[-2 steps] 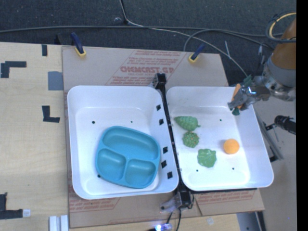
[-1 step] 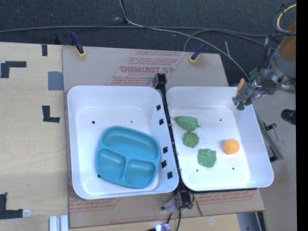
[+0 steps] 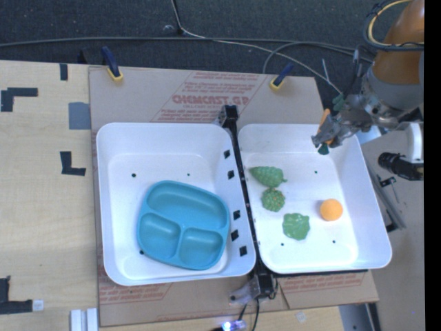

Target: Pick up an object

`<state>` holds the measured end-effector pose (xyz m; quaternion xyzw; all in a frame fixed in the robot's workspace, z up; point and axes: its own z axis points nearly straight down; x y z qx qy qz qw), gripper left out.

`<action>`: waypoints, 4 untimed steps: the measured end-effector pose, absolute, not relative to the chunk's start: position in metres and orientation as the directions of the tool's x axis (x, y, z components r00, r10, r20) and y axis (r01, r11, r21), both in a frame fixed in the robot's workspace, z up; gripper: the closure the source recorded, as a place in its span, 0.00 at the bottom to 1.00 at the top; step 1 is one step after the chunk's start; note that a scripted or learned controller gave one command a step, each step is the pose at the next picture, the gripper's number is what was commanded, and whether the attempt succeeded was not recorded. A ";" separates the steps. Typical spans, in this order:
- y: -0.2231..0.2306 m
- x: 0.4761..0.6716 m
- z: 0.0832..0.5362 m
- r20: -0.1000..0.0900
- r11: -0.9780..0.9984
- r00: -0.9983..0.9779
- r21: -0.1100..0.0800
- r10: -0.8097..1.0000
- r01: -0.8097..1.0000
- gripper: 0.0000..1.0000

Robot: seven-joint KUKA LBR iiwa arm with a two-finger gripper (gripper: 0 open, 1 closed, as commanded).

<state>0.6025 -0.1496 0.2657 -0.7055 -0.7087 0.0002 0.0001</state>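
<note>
hovering over the right bin's (image 3: 365, 185) far right corner, gripper (image 3: 324, 143) is sitting small and blurred, jaw state unreadable. arm (image 3: 396, 54) is getting cropped at the frame edge. three green pieces (image 3: 274, 200) and orange ball (image 3: 331, 209) are lying apart on that bin's floor.

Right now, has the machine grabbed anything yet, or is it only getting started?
Nothing looks picked up yet. The gripper hangs over the right bin's far edge. The orange ball and three green toys lie on the bin floor. Lowering, gripping and lifting are all left.
</note>
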 end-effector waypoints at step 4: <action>0.066 0.626 0.219 -0.001 0.005 -0.005 -0.003 1.000 1.000 1.00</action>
